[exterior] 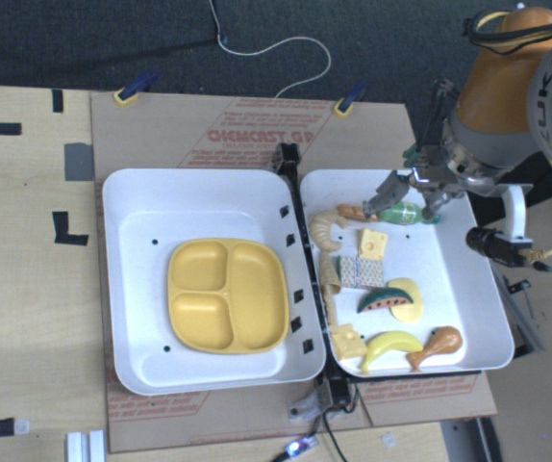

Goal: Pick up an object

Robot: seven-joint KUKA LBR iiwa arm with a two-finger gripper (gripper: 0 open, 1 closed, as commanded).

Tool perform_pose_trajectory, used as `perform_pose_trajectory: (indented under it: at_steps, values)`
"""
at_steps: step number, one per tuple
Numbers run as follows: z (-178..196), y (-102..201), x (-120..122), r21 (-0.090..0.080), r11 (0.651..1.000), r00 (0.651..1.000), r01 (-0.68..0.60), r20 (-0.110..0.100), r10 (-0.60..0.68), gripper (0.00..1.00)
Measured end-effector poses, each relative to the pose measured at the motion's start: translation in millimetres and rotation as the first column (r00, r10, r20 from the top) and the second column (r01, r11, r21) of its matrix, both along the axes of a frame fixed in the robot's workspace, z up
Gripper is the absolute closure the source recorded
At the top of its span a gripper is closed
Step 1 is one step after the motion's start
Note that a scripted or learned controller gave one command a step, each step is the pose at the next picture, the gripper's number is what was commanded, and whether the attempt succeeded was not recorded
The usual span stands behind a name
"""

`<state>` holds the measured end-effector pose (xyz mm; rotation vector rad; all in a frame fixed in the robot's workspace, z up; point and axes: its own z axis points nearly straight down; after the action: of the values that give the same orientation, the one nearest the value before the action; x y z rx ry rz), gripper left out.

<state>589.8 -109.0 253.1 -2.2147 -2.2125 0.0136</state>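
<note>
While my end effector (408, 198) hovers over the right bin's (468, 287) upper edge, its grip state unclear to me, the green piece (403, 214) lies just beneath. Crowding from the carrot (353, 212) and cheese (373, 244) could spoil a pick; the yellow tray (228, 295) sits in the left bin (132, 258).

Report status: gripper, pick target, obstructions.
Gripper open, low over right bin far end. Green item right under it, not held. Carrot and cheese wedge close by.
</note>
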Motion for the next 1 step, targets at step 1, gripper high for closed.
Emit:
perform_pose_trajectory:
  at_steps: [1]
  values:
    - [6.9,0.2,2.2,-0.002,1.000,1.000,-0.003,0.013,0.003,0.00]
